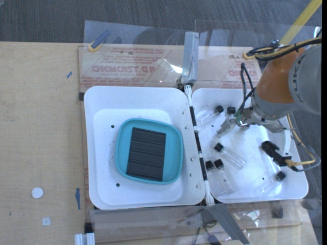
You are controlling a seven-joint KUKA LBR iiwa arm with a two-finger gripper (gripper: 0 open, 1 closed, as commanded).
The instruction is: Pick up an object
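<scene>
Background: grey carpeted floor [153, 4] beyond the far edge of the work area.
Surface: pale wooden bench [41, 111], seen from above at a slant.
Loose item, far left: small white disc [37, 192] lying on the bench, well apart from both bins.
Rear panel: clear plastic sheet [127, 68] with red printing, lying flat behind both bins.
Left bin [99, 106]: shallow, white, holding one teal dish [122, 137] near its centre.
Dish contents: dark ribbed block [147, 153] lying flat inside the teal dish and covering most of its floor.
Right bin [253, 149]: shallow, white, just beside the left bin, with their rims meeting.
Task objects: clear vials [235, 160] with black caps [218, 147], all lying on their sides, scattered over the floor of the right bin.
Vial spread: one near the far-left corner, one at mid-floor, two along the near edge.
Gripper [230, 124]: over the far-left part of the right bin, near two of the black caps.
Gripper state: cannot be told from this view.
Arm [301, 86]: grey, entering from the right, with the orange band [276, 80] above the wrist.
</scene>
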